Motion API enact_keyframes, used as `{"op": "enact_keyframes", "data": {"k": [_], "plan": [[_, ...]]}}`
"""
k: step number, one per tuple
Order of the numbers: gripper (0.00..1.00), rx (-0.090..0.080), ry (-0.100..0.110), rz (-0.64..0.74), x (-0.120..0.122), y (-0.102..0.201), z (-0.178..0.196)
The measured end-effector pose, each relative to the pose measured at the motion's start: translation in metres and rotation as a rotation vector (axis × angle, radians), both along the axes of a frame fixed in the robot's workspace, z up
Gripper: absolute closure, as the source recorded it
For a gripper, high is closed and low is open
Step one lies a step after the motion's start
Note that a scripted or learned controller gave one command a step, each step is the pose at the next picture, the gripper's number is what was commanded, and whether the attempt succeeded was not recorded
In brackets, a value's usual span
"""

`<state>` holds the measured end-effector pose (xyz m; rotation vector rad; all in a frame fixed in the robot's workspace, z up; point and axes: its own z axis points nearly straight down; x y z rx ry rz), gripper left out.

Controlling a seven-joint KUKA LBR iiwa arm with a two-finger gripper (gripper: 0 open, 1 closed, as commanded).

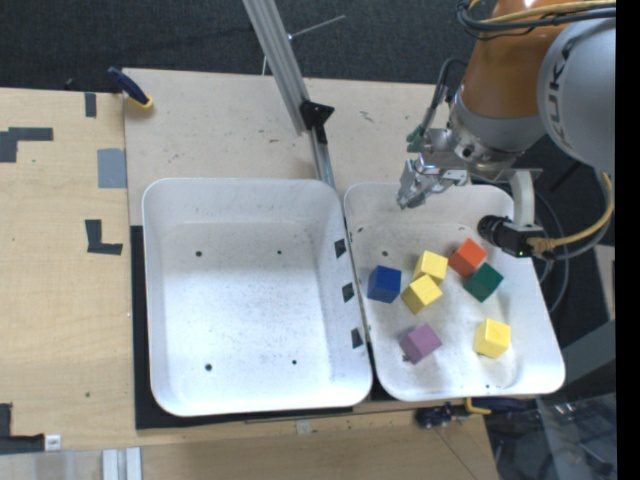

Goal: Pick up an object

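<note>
Fingers (pixel 413 197) look near-closed, nothing held, at right bin's (pixel 530 368) 12 o'clock; should be opened, lowered squarely over blue cube (pixel 384 284).

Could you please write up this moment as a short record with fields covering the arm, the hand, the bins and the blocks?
arm: KUKA arm reaching in from the right
hand: hand over the far edge of the right bin, nothing seen between its fingers
right bin contents: blue cube, three yellow cubes, orange cube, green cube, purple cube
left bin: white, speckled floor
</note>
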<state>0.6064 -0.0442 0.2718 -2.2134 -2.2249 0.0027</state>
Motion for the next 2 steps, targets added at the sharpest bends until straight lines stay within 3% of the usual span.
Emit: {"op": "enact_keyframes", "data": {"k": [2], "plan": [[1.0, 0.0, 0.001, 0.001, -0.042, 0.103, -0.02]]}}
